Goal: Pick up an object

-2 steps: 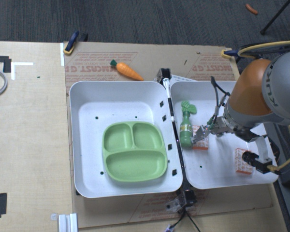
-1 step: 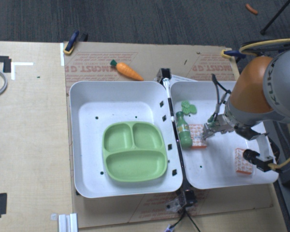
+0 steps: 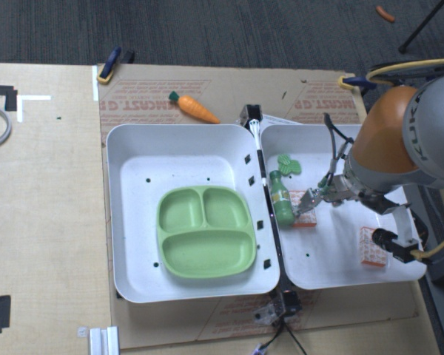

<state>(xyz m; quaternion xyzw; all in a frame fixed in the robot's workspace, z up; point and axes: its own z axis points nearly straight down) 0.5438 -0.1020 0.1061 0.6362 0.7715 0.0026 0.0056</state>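
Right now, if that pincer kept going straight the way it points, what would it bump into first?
Probably the small red-and-white packet just ahead of the pincer, with the green bottle right behind it; depth is unclear.

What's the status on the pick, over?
Gripper low in right bin, over small box. Nothing seen gripped. Green bottle close beside.

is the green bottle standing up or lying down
Lying down. The green bottle lies on its side on the right bin's floor, along the wall shared with the left bin.
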